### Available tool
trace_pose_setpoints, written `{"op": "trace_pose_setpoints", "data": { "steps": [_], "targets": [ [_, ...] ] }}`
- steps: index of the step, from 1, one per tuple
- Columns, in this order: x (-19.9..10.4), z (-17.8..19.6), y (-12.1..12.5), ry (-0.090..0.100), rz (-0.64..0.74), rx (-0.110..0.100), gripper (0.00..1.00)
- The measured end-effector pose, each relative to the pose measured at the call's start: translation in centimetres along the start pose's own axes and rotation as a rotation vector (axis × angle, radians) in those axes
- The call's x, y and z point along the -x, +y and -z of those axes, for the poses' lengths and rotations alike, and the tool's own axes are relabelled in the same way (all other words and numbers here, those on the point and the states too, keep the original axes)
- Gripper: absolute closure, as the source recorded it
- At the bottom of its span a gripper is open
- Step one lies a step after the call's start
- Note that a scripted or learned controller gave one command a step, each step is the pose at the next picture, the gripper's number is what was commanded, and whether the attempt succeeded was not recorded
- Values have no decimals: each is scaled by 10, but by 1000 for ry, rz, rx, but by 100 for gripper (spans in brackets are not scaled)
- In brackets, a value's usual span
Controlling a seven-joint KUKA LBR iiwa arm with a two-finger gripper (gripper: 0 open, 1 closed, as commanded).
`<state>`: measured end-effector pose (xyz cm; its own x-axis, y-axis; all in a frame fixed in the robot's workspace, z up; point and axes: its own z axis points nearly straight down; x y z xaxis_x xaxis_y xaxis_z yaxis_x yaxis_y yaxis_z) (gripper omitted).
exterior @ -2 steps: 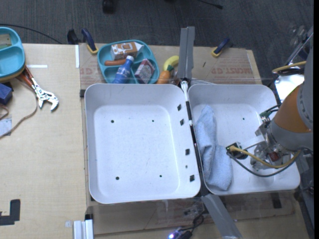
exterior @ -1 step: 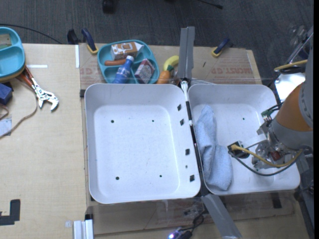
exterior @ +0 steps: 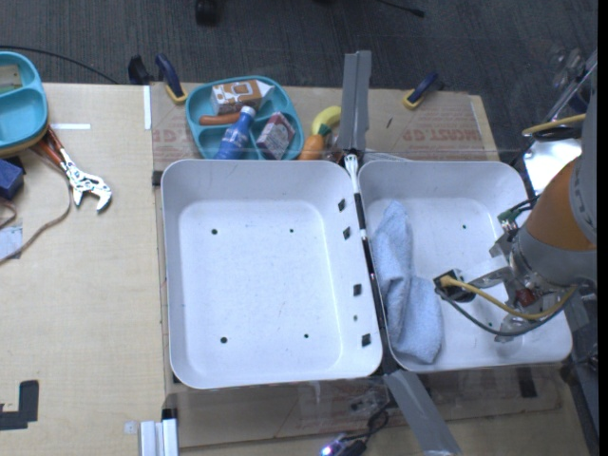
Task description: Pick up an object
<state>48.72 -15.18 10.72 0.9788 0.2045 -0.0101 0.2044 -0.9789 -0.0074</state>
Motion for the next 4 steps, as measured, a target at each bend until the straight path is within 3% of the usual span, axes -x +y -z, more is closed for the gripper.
{"op": "trace_pose_setpoints", "data": {
  "steps": [1, 2, 3, 4],
  "targets": [
    [21, 67, 47, 7, 34, 6, 0],
    [-21, 26, 41, 5, 317, 6, 0],
    [-9, 82, 74, 6, 189, 7, 0],
    [25, 47, 66, 5, -2, 4, 0]
  ]
}}
